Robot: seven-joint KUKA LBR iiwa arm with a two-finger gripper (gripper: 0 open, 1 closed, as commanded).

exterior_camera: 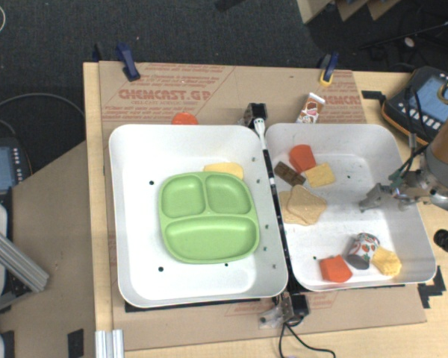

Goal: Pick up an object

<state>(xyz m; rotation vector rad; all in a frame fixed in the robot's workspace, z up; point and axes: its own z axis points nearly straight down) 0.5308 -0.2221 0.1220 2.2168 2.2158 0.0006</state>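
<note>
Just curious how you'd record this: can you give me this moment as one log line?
phase: reaching | pincer: over right bin, holding nothing | nearest: tan bread piece | green tray: left bin

Lying loose in the right bin (403,155): red block (302,156) near the far left corner; dark brown bar (289,174) just beside it, slanting; yellow block (319,175) touching the bar's right end; tan bread-like wedge (303,205) resting flat below these. Sitting near the front wall: orange-red block (335,268), grey-and-red crumpled object (364,250), yellow chunk (387,262), closely grouped.
</note>
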